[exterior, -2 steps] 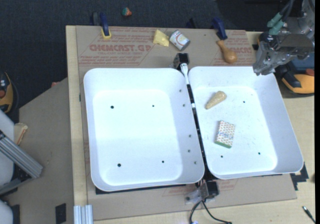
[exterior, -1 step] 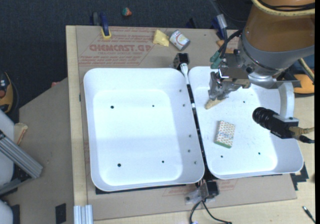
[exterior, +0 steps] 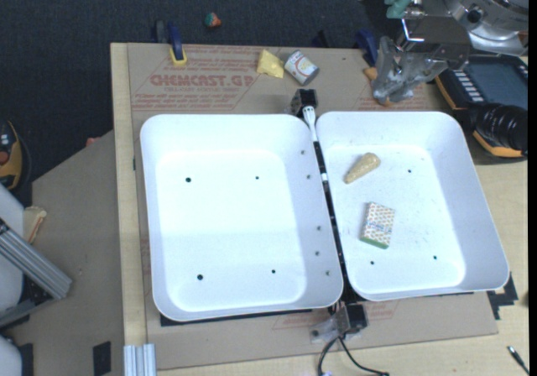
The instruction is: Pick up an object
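Claw [exterior: 394, 89] above right bin [exterior: 470, 164].

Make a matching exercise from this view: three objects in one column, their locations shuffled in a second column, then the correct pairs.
Objects:
1. tan cone-shaped piece
2. small patterned rectangular block
3. yellow wedge-shaped piece

Places:
A. on the brown board behind the bins
B. right bin, nearer the back
C. right bin, nearer the front

Pairs: 1-B, 2-C, 3-A
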`<action>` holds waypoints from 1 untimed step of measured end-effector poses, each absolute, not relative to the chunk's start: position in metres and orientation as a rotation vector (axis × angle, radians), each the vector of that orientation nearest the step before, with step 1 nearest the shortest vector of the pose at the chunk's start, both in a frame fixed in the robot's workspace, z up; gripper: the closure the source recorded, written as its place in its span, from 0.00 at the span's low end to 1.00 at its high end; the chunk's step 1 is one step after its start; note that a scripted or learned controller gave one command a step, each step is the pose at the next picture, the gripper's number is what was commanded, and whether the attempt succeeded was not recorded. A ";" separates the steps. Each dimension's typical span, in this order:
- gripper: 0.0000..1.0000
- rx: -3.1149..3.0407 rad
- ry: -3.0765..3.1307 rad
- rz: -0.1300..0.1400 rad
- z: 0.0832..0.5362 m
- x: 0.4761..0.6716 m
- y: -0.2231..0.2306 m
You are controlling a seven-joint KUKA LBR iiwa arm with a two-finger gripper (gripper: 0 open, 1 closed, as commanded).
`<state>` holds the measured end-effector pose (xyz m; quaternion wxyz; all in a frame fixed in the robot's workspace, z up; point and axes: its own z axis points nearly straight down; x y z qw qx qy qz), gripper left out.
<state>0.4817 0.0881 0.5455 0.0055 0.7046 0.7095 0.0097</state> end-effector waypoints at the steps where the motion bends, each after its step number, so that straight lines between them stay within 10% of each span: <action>1: 1.00 2.218 2.235 -0.016 0.443 0.478 0.154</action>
